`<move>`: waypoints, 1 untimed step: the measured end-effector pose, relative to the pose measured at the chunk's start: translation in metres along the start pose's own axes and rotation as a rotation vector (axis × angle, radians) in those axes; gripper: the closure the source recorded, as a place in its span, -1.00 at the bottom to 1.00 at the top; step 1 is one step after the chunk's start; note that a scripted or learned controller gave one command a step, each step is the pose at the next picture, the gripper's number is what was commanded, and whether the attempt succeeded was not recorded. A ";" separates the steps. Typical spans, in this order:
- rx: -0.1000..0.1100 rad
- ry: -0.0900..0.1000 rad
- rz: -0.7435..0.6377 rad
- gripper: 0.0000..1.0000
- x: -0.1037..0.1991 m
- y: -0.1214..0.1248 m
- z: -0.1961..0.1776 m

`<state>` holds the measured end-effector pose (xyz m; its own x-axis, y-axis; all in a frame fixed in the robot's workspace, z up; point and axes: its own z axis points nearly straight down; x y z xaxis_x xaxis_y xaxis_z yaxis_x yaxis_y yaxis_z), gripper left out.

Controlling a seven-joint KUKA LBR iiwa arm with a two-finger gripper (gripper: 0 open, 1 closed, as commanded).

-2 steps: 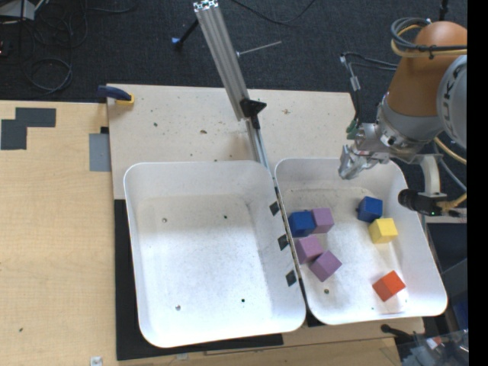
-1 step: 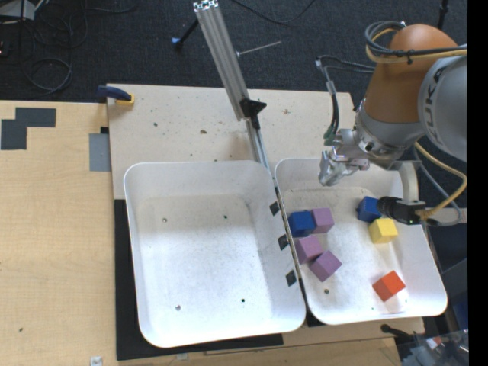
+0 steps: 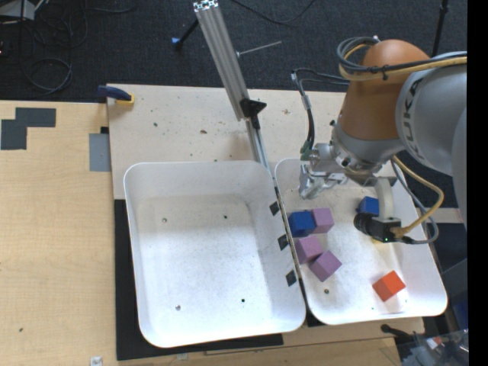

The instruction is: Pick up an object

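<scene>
Currently gripper (image 3: pixel 314 183) hangs over the right bin (image 3: pixel 427 300) near its back wall, just behind the blue cube (image 3: pixel 302 222) and purple cube (image 3: pixel 322 219); whether it is parted or clenched, cannot tell. Risk: these two cubes touch, with two more purple ones (image 3: pixel 318 257) just in front, so a descending finger could land on a top face or shove the cluster against the divider.

Light wooden bench (image 3: pixel 53 227), two white bins (image 3: pixel 206 250) side by side, blue-yellow clamp (image 3: pixel 114 94)

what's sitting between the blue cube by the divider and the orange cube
In the camera view, the purple cubes lie partway between the blue cube and the orange cube; the rest is bare bin floor.
</scene>
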<state>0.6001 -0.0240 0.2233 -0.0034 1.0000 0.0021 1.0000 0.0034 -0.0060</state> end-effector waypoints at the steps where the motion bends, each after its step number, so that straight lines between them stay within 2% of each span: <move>1: 0.000 0.000 0.000 1.00 0.041 -0.036 0.000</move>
<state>0.5638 0.0173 0.2232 -0.0038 1.0000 0.0020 1.0000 0.0038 -0.0060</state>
